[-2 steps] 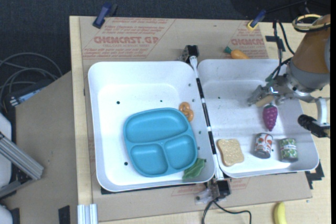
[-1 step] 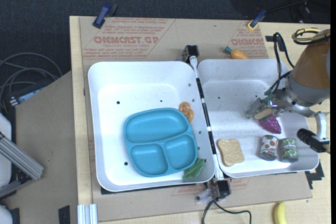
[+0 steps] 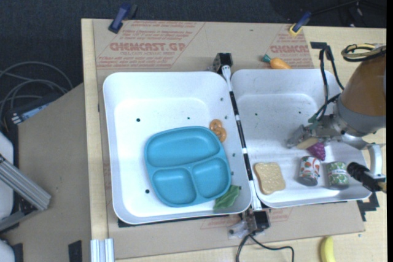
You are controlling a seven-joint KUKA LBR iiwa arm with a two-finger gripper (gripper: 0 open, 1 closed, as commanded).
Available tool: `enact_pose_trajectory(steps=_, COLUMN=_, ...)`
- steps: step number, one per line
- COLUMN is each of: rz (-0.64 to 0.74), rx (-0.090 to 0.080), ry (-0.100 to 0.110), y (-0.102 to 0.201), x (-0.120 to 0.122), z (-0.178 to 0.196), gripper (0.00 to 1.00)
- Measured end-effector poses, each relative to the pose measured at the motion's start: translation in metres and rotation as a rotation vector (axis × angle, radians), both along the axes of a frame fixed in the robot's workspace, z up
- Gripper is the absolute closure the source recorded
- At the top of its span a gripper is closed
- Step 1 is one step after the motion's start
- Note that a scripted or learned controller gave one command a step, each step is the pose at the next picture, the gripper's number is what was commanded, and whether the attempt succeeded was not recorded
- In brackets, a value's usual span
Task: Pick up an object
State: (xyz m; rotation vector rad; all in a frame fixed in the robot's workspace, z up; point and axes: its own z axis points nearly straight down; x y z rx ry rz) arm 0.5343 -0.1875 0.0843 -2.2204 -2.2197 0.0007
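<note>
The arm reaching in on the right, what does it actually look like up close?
The arm is a thick rounded body, grey metal low down with a broad orange band above the wrist. Its tool is a small grey metal piece tapering to thin fingers. Black cables loop beside it, and a black and white block sits below.

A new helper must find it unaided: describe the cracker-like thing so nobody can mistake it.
Start at the right white bin, the one the arm reaches into. Along its near edge lies a flat tan slice, toast-shaped and speckled. Unlike the two small cans to its right, it lies flat, nearest the divider between the bins.
</note>
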Motion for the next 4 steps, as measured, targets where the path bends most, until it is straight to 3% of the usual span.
enact_pose_trajectory(steps=1, rz=0.0, rx=0.0, ry=0.0, y=-0.005, x=-0.044, z=0.0, gripper=0.0)
enact_pose_trajectory(steps=2, rz=0.001, rx=-0.002, ry=-0.003, y=-0.007, x=-0.006, z=0.0, gripper=0.0)
enact_pose_trajectory(steps=3, rz=0.0, rx=-0.004, ry=-0.008, y=-0.008, x=-0.005, z=0.012, gripper=1.0)
enact_pose_trajectory(steps=4, rz=0.003, rx=0.0, ry=-0.007, y=0.059, x=0.084, z=0.12, gripper=1.0)
